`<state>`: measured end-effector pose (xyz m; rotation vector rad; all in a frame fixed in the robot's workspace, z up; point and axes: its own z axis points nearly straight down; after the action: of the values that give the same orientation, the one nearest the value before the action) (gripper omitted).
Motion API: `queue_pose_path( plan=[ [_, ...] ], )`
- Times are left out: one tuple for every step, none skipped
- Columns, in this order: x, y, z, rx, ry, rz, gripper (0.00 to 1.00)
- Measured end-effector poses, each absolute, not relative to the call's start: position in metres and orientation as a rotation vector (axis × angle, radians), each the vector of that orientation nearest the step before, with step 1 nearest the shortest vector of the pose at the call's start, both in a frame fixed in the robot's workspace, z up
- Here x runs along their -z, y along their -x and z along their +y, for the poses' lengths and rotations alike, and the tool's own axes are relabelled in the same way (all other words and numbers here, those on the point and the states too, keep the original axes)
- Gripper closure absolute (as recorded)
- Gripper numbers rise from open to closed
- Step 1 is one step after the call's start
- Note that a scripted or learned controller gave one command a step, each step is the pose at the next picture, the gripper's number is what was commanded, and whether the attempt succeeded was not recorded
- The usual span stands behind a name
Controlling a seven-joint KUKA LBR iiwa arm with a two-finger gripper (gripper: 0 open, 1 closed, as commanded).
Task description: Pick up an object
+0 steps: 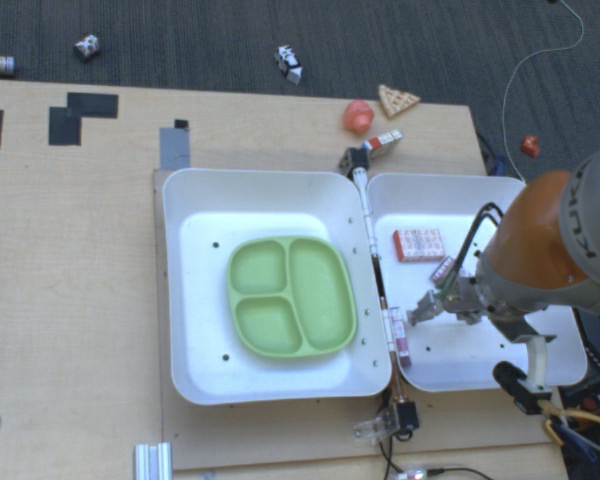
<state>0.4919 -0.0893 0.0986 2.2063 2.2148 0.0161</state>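
Bench from above. The green divided plate lies in the left bin. In the right bin, a red-and-white packet lies right of the plate, near the bin's far edge. The gripper hangs low over the right bin floor, nearer than the packet (whether its jaws are open, or grip anything, cannot be told)

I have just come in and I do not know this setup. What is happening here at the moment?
A grey robot arm with an orange band reaches in from the right over the right white bin. Its gripper hangs low in that bin, below a small red and white box that lies apart from it. I see nothing between its fingers. The left white bin holds a green divided plate, untouched.
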Motion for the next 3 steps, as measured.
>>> queue_pose_path(
  plan=[
    [-0.087,-0.489,-0.086,-0.008,-2.216,2.215,0.00],
    [-0.099,-0.491,-0.085,-0.015,-2.209,2.215,1.00],
    [-0.099,-0.491,-0.085,-0.015,-2.209,2.216,0.00]
  ],
)
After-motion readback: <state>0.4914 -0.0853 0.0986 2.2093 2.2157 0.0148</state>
